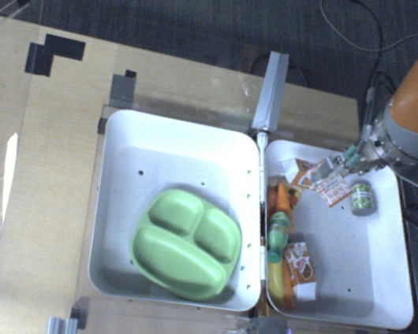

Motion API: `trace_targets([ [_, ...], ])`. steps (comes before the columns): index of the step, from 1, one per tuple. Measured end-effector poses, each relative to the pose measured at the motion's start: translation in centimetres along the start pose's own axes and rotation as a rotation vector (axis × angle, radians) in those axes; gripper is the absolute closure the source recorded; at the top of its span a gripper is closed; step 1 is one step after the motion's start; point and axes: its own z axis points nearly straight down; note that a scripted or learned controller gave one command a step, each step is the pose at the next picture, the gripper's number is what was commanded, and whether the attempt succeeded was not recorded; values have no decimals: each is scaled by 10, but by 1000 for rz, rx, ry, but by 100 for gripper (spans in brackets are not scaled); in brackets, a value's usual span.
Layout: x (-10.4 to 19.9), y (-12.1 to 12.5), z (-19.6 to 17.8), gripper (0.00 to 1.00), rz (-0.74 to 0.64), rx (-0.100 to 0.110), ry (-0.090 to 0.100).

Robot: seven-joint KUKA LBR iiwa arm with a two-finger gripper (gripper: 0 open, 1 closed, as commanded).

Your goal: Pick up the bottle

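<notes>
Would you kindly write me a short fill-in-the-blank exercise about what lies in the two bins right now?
1. The green divided tray lies in the ____ bin of the camera view.
2. The colour of both bins is ____.
3. The arm with the gripper reaches in over the ____ bin.
4. The bottle lies against the right bin's ____ wall.

Missing words: left; white; right; left

Green tray (187, 244) in L bin (113, 185).
</notes>
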Motion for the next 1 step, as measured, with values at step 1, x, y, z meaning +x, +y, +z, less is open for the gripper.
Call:
trace_targets([
  [1, 0, 0, 1, 0, 0, 1, 1],
])
